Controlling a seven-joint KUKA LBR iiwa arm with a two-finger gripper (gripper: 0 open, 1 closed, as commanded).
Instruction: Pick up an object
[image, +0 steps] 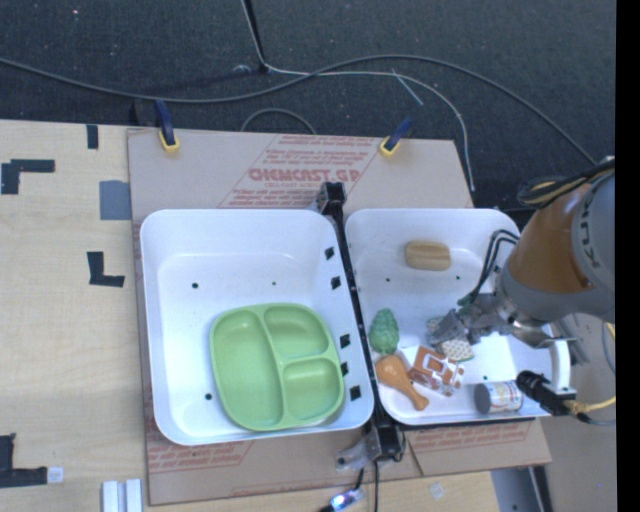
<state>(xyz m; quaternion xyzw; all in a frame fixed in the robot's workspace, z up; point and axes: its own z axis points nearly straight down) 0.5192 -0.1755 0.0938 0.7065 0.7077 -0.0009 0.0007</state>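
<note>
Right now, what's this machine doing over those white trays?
A grey robot arm with an orange band reaches into the right white bin. Its end effector sits low inside it, near a green leafy piece and an orange-and-white patterned packet. Nothing looks lifted yet. The left white bin holds a green divided plate.

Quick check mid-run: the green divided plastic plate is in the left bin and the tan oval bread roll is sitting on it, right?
Not quite. The camera view shows the green divided plastic plate in the left bin, but the tan oval bread roll is not on it. It lies on the floor of the right bin, near the far wall.
</note>
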